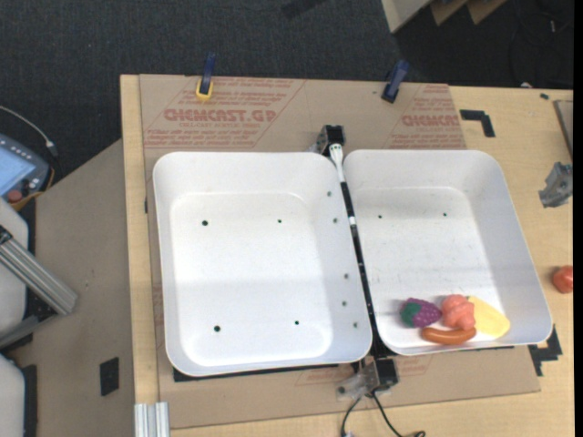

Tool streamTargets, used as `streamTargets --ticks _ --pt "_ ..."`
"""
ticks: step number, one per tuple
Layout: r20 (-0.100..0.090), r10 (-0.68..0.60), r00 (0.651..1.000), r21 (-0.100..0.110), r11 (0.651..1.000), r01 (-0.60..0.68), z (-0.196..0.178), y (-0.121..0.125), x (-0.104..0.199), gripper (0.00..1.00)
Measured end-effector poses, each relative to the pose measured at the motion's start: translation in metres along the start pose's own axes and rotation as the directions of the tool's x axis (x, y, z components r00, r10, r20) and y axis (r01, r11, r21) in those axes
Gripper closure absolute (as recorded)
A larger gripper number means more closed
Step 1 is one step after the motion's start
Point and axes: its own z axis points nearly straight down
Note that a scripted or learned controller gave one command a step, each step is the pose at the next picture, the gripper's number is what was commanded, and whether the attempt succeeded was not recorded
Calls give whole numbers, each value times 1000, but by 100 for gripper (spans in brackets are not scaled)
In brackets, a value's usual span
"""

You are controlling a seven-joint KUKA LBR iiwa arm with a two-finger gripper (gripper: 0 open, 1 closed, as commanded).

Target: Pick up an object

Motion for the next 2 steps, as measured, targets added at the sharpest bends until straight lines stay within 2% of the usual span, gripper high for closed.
streamTargets --ticks 1,2 --pt "-1 -5 1000 0 1000 5 32 22 33 100" --pt "3 -3 1000 -7 1000 3 11 39 44 100"
